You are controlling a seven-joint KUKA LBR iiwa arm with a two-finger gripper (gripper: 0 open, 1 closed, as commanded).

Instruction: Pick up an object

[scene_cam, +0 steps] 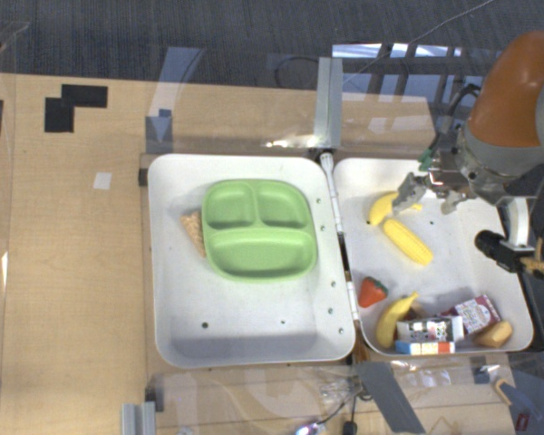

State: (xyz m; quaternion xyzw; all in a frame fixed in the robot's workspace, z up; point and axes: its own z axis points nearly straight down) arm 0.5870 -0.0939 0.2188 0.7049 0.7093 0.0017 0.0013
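Pincer (pixel 428 191) hangs released over the right bin (pixel 519 277), fingers spread, nothing btwn them. Just below: corn cob (pixel 407 242) w/ a banana (pixel 381 209) beside it. Green plate (pixel 257 229) sits in the left bin (pixel 177 288).

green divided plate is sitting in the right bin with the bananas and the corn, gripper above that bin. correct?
One thing is off: the green divided plate lies in the left bin, not the right one. The camera view shows it there. The rest holds: bananas and corn are in the right bin, with the gripper above it.
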